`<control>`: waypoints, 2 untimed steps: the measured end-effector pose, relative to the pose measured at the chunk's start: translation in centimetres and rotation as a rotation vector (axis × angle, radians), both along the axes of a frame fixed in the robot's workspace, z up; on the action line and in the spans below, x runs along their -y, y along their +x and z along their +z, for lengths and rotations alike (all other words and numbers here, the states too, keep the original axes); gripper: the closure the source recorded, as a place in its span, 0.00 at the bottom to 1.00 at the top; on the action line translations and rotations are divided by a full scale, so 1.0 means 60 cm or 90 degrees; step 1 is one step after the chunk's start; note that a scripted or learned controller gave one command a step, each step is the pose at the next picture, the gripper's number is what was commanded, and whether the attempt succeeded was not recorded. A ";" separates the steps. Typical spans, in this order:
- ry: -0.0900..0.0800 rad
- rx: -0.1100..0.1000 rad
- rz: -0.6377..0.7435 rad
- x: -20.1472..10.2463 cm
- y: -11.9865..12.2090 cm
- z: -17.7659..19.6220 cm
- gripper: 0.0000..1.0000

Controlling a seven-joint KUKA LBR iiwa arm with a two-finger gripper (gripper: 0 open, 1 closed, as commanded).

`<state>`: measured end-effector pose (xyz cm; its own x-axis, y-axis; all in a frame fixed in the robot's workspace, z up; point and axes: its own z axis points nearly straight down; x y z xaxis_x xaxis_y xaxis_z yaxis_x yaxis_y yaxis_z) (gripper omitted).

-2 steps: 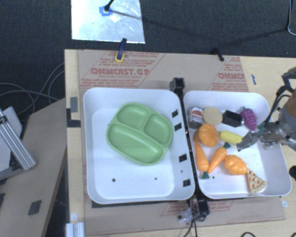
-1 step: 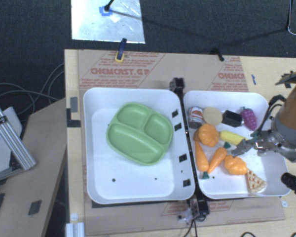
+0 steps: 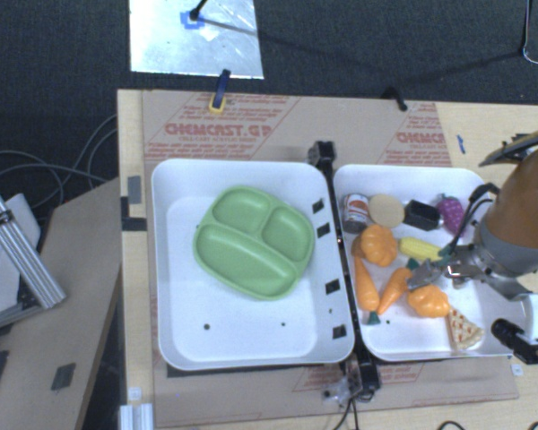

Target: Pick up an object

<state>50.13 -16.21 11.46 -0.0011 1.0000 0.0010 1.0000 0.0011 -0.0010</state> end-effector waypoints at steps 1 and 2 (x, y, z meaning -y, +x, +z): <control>0.000 0.001 0.000 -0.001 0.001 -0.051 0.00; -0.001 0.003 0.000 0.000 0.002 -0.033 1.00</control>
